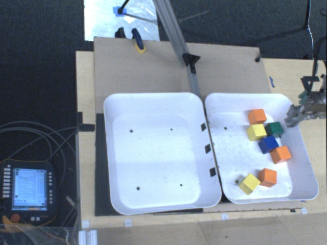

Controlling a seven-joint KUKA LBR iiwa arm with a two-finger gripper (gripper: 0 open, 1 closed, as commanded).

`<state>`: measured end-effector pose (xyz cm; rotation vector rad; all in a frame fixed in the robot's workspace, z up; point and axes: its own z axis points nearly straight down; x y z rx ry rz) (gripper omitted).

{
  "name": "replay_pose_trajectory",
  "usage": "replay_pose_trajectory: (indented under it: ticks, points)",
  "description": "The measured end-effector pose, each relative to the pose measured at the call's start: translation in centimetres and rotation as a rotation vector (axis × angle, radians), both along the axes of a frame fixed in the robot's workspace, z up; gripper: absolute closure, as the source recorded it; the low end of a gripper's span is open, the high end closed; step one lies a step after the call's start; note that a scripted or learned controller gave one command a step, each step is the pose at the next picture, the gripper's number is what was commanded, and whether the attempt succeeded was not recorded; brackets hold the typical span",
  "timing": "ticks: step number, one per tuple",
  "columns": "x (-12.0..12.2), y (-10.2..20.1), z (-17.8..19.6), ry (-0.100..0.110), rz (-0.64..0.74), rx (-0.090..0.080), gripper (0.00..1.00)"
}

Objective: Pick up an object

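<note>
Several small blocks lie in the right bin (240, 195): an orange block (257, 116), a yellow block (256, 131), a green block (274, 129), a blue block (267, 144), an orange block (280, 154), another orange block (267, 177) and a yellow block (249, 183). My gripper (295, 117) hangs at the right bin's far right rim, just right of the green block, with nothing visibly between its fingers.
The left bin (115, 137) sits beside the right one on a brown board. A grey pole (173, 29) slants over the back of the bench. A teach pendant (28, 190) with cables lies at the lower left, off the bench.
</note>
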<state>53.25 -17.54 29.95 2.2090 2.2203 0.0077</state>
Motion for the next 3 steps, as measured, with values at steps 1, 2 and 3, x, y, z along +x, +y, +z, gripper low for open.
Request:
replay_pose_trajectory:
  ticks: [1,2,3]
  points:
    - [0.1,0.0,0.1,0.007,-0.001,0.001,1.00]
    - [-0.2,5.0,-0.4,0.009,0.004,0.004,1.00]
    - [0.6,10.1,-2.1,0.009,0.006,0.005,1.00]
